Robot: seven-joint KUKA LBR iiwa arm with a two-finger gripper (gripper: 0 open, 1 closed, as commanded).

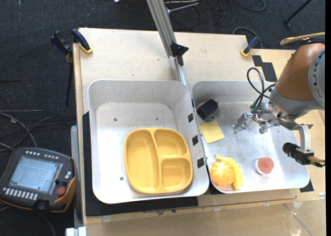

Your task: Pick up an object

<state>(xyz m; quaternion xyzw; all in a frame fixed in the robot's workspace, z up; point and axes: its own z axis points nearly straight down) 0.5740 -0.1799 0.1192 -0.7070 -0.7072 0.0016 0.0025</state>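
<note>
**End effector over the right bin, nothing in it**

The grey KUKA arm with the orange band (302, 77) reached in from the right, and its end effector (252, 123) hung over the right white bin (289, 178) with its metal fingers (241, 124) spread apart and nothing between them.

Stuff in that bin: a small black block (207, 108) near the back left, lying at a slant. Just in front of it sat a flat pale yellow square (212, 131), one corner aimed toward the front. At the front were an orange round fruit (223, 174) with a yellow banana (234, 172) curled around its right side, long axis running roughly front to back. A small red round piece (265, 165) sat right of those, apart.

The left white bin (103, 105) held a yellow plastic divided plate (158, 160), three compartments, near the front. Both bins sat on the light wooden table (134, 54).
</note>
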